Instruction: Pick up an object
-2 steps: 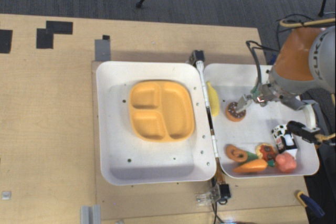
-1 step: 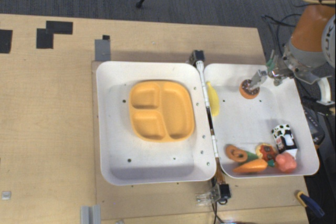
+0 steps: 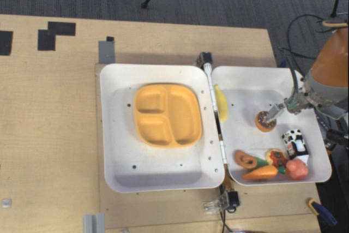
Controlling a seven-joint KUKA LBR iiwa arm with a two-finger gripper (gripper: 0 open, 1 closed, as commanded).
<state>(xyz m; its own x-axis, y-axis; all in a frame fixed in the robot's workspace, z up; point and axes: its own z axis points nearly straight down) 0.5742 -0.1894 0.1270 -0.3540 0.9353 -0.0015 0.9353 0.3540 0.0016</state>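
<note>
My gripper [image 3: 271,113] reaches down into the right bin [image 3: 245,82] from the right. Its tip is right over a small round brown chocolate-frosted donut [image 3: 265,123] in the middle of that bin. Whether it touches the donut I cannot tell. A yellow banana [image 3: 220,102] lies along the bin's left wall. Near the front lie a brown pretzel-like piece [image 3: 246,160], an orange carrot [image 3: 260,173], a small red and green piece [image 3: 276,157], a pink ball [image 3: 297,169] and a black and white carton [image 3: 295,143].
The left bin [image 3: 117,117] holds a yellow divided plate [image 3: 166,115]. The arm's orange band [image 3: 331,63] and grey wrist hang over the right bin's right edge. Cables run over the floor behind it.
</note>
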